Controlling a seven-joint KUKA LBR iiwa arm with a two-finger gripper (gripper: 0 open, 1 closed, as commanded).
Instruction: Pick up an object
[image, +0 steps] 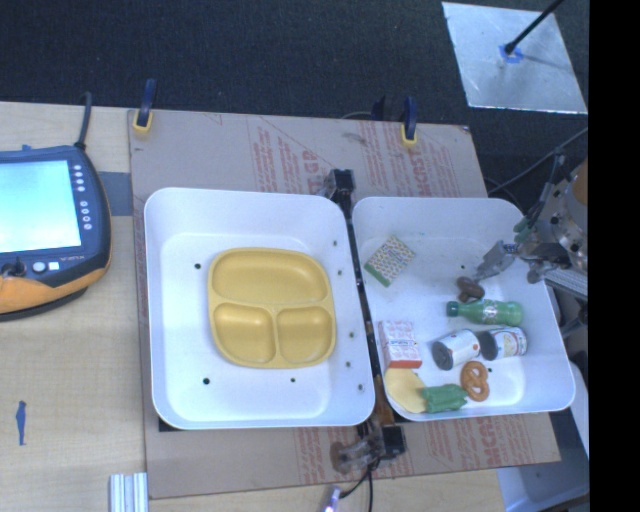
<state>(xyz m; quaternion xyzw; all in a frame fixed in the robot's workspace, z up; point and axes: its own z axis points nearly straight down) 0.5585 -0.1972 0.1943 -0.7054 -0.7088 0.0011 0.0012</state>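
Note:
The right bin (430, 225) holds several small objects. They include a green patterned packet (390, 260), a brown lump (470, 290), a green bottle (487, 312), a small can (455, 350), a dark jar (504, 343), a pretzel (475, 380), a red-and-white box (401, 342) and a yellow piece (401, 388) with a green item (443, 398) on it. My gripper (515, 263) hangs over the bin's upper right part, above and to the right of the brown lump. It is open, with nothing between its fingers.
The left bin (180, 300) carries a yellow divided tray (270, 305). A handheld control pendant (45, 225) lies on the bench at far left. Clamps (408, 118) hold the cardboard sheet under the bins at its back edge.

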